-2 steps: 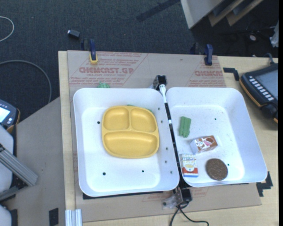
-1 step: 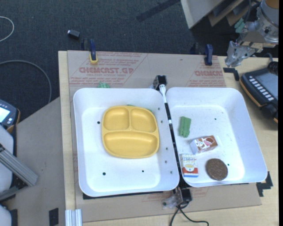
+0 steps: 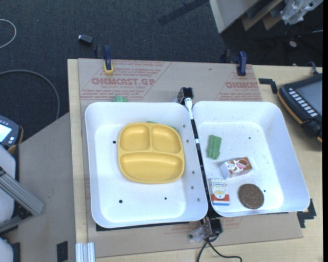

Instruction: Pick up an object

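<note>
Nearest the camera, a black cable (image 3: 204,249) trailed off the front edge of a brown board (image 3: 154,77) that carried two shallow white bins side by side.

In the right bin (image 3: 287,134), four small things lay loose along its left and front parts. A round brown disc (image 3: 251,196) sat closest to the front wall. Just beside it to the left was a small white carton (image 3: 219,191) with red and yellow print. Slightly further back lay a brown and white packet (image 3: 236,167), tilted. Beyond that, near the wall shared with the other bin, a green oblong piece (image 3: 213,146) lay on its own.

The left bin (image 3: 97,169) held a yellow divided plate (image 3: 151,152) with three compartments, right way up, near the bin's middle.

Behind the bins, two blue clamps (image 3: 107,56) gripped the board's far edge, and a dark handheld control panel (image 3: 305,102) rested off to the right.

Furthest away, at the top right corner over dark floor (image 3: 41,36), a pale grey metal part that looked like the gripper (image 3: 297,11) sat well apart from both bins and touched none of the things. Whether the claw was apart or together could not be told.
</note>
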Controlling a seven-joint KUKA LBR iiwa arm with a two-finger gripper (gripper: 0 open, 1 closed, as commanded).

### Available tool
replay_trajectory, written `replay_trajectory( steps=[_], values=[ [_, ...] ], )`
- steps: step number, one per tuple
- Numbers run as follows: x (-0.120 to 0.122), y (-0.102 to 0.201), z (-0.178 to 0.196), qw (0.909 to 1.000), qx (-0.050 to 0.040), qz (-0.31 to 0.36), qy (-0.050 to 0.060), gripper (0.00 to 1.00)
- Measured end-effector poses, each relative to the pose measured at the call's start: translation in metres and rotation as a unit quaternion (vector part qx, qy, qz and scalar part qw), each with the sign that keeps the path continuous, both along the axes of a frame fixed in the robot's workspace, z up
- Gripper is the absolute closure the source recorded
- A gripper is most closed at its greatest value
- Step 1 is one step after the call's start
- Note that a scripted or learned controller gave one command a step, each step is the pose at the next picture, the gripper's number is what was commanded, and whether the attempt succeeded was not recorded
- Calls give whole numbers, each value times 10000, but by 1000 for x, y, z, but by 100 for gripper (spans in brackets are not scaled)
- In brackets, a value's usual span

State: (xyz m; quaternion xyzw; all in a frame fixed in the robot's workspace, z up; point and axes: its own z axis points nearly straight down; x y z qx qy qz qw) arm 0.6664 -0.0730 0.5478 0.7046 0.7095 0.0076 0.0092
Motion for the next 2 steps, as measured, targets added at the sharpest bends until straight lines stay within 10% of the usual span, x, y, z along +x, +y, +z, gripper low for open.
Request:
replay_trajectory(
  steps=[1, 2],
  values=[
    [-98, -45, -79, 9998, 17, -69, 162, 100],
    [-63, -7, -204, 9998, 23, -15, 178, 100]
  ],
)
